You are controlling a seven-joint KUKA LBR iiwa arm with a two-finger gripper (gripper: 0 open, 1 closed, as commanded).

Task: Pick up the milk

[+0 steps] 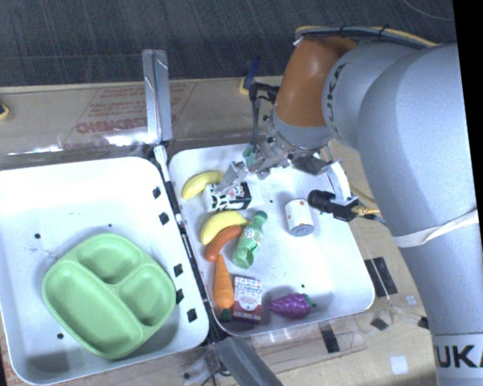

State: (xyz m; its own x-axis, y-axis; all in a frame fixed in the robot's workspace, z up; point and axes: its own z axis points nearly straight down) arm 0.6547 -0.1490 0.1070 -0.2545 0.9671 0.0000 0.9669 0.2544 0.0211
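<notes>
Black-and-white patterned, the milk (228,197) sits in the right bin (344,284), between two bananas (200,183). We see the gripper (249,166) just above it, at the carton's upper right edge; we cannot tell how its jaws stand. We judge the approach nearly complete. The grasp and the lift are left: the carton rests on the bin floor.

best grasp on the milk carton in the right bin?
Come straight down and pinch the milk carton across its narrow sides. It sits between two bananas, so those sides look crowded; the hand is already at its upper edge.
</notes>
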